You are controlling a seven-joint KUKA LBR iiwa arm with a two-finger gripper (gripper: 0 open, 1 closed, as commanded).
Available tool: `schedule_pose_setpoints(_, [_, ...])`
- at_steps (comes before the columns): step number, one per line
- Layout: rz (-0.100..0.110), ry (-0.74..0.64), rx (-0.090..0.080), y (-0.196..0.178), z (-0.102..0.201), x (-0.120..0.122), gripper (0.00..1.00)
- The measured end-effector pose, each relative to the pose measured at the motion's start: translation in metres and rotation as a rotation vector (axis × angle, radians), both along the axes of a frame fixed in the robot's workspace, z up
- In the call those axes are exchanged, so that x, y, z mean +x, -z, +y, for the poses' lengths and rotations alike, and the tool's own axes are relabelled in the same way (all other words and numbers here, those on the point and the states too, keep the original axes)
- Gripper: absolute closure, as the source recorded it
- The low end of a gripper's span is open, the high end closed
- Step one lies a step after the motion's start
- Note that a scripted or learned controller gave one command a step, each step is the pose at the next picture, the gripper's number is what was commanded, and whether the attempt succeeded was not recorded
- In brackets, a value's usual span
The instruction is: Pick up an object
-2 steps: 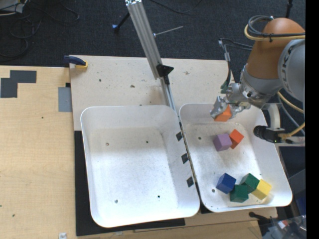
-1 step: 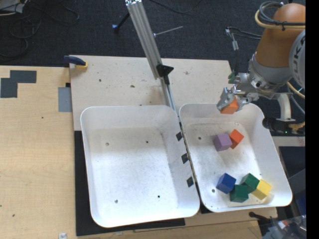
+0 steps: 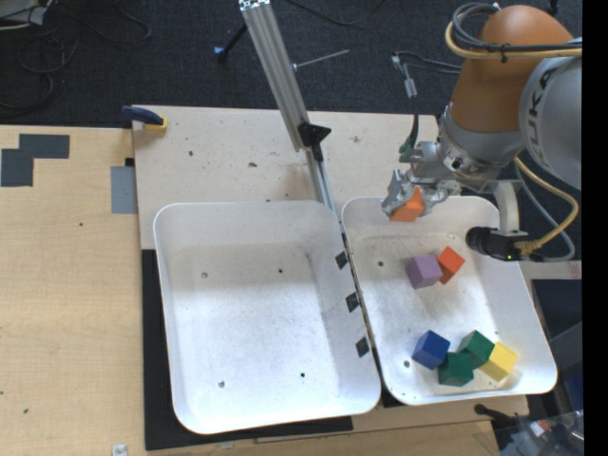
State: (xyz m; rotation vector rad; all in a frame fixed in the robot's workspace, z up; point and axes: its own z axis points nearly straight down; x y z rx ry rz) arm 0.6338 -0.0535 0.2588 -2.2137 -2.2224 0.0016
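My gripper (image 3: 408, 200) hangs over the far edge of the right bin (image 3: 532, 312), shut on an orange block (image 3: 408, 207) that sits between its fingers, lifted above the bin floor. In the middle of that bin lie a purple block (image 3: 423, 271) and an orange-red block (image 3: 449, 263), touching each other. Near the bin's front sit a blue block (image 3: 430, 349), two green blocks (image 3: 465, 357) and a yellow block (image 3: 501, 361), clustered together.
The left bin (image 3: 190, 255) lies beside the right one, with a divider with black clips (image 3: 350, 300) between them. A slanted aluminium bar (image 3: 281, 74) rises from behind the bins. A blue-and-yellow clamp (image 3: 144, 117) sits at the bench's far left corner.
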Motion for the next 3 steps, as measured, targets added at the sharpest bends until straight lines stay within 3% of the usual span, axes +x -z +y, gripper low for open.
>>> schedule_pose_setpoints(1, [0.002,0.000,0.000,0.006,0.049,-0.016,1.00])
schedule_pose_setpoints(3, [0.004,0.000,-0.002,0.027,0.144,-0.026,1.00])
